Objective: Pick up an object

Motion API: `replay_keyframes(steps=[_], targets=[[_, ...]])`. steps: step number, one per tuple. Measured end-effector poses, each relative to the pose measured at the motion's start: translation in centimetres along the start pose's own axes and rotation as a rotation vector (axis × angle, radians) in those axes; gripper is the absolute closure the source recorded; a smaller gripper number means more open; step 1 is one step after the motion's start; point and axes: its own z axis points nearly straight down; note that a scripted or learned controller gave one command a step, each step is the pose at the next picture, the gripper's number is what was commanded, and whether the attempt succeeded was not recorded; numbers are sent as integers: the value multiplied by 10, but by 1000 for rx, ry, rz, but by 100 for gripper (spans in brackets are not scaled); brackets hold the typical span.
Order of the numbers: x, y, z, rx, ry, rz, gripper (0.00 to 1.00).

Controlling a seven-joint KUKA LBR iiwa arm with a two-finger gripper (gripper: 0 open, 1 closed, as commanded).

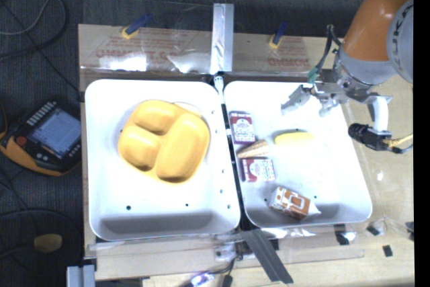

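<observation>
The claw (311, 100) hovers over the right bin's (349, 165) far edge, fingers apart and holding nothing. The nearest pick, a pale yellow piece (293, 138), lies just below it toward the bin's middle, long axis left-right. Small cartons (242, 128) line that bin's left wall; the left bin (101, 165) holds a yellow lump (163, 140).

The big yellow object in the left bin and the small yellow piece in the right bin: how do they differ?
The big yellow object is much larger than the small yellow piece. The big one is a deep golden yellow with three rounded lobes; the small one is pale yellow and one flat, elongated shape. The big one fills the middle of the left bin; the small one lies in the right bin, among small packets. Both rest untouched.
</observation>
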Motion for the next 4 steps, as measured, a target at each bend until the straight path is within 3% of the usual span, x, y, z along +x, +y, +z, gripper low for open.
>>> replay_keyframes(steps=[1, 2, 3, 4], targets=[[-3, -9, 121, -2, -1, -150, 0], [-60, 26, 126, -10, -5, -177, 0], [-39, -3, 125, -14, -4, -48, 0], [-37, -2, 114, -18, -2, -49, 100]])
